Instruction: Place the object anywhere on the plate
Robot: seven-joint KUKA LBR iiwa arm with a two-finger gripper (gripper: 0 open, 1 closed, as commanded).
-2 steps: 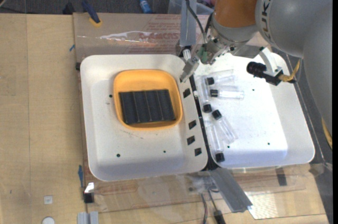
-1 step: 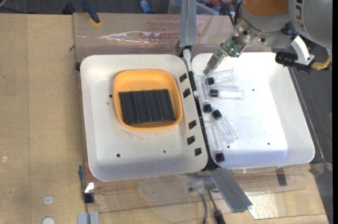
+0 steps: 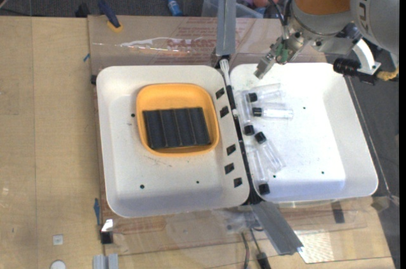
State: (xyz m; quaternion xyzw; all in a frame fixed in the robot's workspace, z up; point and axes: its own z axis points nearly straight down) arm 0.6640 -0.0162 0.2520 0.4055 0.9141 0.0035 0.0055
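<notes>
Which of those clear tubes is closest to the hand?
The top tube, lying crosswise highest in the right bin, sits just below the hand. The other tubes lie lower along the bin's left side.

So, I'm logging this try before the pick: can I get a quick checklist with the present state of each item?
1. Orange square plate lies in left white bin: ok.
2. Black ribbed block covers part of plate: not ok.
3. Clear plastic vials with black caps lie in right white bin: ok.
4. Gripper above right bin's far edge: ok.
5. Vial held: not ok.
</notes>
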